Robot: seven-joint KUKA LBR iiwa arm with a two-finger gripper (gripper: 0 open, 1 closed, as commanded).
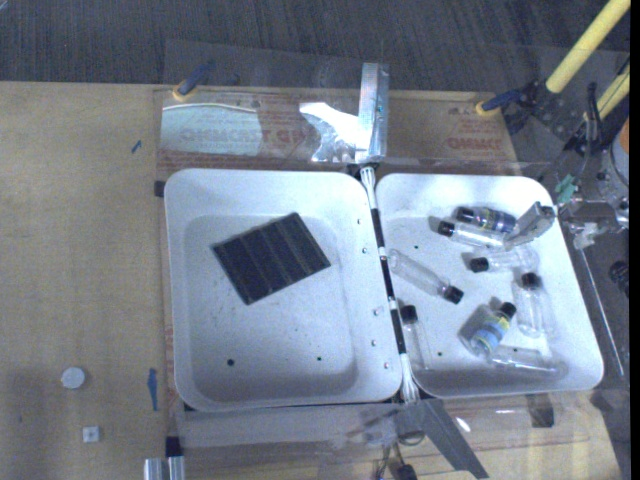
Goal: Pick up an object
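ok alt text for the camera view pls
Two white bins sit side by side on a bench: the left bin holds a dark ribbed pad, the right bin several small clear vials with black caps.

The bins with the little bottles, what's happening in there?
A robot's job is to pick something up. Its end effector sits at the far right corner of the right bin, among small clear vials. The left bin holds a dark ridged panel. Nothing looks lifted yet.
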